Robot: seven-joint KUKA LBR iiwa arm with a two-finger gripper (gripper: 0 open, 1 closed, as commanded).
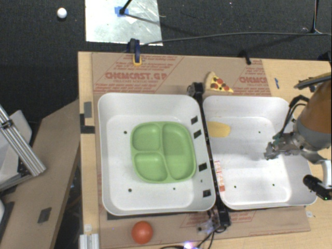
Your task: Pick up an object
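A green divided plate lies in the left bin. A flat yellow piece rests near the left wall of the right bin. My gripper hangs low over the right side of the right bin, well to the right of the yellow piece, with the orange-banded arm above it. A toy pizza slice lies on the board behind the bins. A red-orange ball sits in front of the left bin.
The bins stand on a brown cardboard sheet. A blue and yellow clamp holds its far edge. A metal rail sits at the left. Cables cross the dark floor behind.
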